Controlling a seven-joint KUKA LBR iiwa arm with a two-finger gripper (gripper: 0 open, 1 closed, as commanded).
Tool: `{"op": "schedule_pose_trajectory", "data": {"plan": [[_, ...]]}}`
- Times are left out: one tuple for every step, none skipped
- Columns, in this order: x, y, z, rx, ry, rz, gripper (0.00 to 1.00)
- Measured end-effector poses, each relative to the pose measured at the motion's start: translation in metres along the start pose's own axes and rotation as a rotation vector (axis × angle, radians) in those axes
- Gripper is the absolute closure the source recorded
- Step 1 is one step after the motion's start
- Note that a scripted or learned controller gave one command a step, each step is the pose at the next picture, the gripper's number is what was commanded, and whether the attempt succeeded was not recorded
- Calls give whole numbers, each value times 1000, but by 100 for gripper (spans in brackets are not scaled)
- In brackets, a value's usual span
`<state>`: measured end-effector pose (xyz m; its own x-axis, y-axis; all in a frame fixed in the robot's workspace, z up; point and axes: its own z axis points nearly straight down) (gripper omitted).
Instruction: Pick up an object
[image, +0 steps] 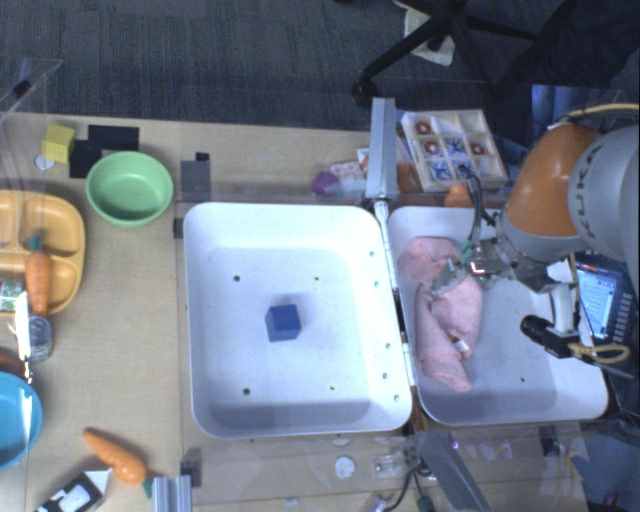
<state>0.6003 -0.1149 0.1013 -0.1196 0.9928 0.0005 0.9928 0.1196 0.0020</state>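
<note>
Pink cloth (440, 310) lies in the right bin (560, 395), bunched into a long lump running from 12 to 6 o'clock along the bin's left wall, so there are plenty of folds to bite. Gripper (470, 262) sits at the cloth's 1 o'clock end, right on or just over the top folds. Can't tell if it is spread or pressed together, the wrist and glare hide the tips, so no claim that it has the cloth. My read: this is the approach or the bite on the cloth, pick not confirmed.

Arm (565, 200) comes in from 3 o'clock and hangs over the bin's upper right corner, which is why the near end of the cloth is the natural target. Rest of that bin floor is bare toward 4 o'clock.

Blue cube (284, 322) sits alone near the middle of the left bin (215, 240), well apart from the gripper, untouched.

Outside the bins, at 9 o'clock: green bowl (129, 187), yellow tray (50, 240) with a carrot (38, 282) on it. Second carrot (117, 457) at 7 o'clock on the bench. Box of small items (450, 148) at 12 o'clock behind the right bin.
</note>
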Motion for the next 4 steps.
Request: {"op": "schedule_pose_trajectory", "data": {"plan": [[14,49,12,-10,-3,-23,0],[4,70,13,8,3,-247,0],[3,73,3,-4,-5,-249,100],[35,76,-123,-11,-6,-440,100]]}}
